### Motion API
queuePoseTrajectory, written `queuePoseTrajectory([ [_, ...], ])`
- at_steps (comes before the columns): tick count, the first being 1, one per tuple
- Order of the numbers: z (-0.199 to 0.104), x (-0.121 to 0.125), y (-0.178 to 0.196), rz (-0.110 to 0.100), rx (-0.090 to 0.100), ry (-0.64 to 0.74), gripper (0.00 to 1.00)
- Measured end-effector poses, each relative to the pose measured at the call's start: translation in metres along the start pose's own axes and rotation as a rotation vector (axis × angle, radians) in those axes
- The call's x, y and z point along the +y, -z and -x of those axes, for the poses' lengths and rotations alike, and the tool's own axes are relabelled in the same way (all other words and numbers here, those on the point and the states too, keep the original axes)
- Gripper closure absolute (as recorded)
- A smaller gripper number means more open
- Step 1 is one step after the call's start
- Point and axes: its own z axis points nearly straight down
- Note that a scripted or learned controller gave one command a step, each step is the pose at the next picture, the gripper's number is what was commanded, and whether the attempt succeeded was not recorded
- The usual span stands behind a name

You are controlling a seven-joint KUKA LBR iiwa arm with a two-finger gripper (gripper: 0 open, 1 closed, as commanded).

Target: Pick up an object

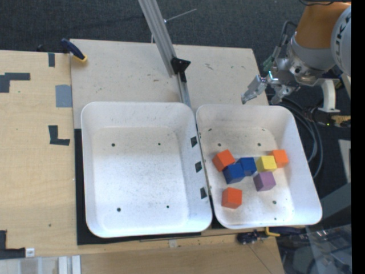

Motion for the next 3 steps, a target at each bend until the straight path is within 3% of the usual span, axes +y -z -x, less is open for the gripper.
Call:
queuePoseTrajectory([
  [1,0.000,0.001,0.003,0.005,-0.002,0.001,0.00],
  [3,0.004,-0.010,-0.124,-0.002,-0.002,0.000,0.00],
])
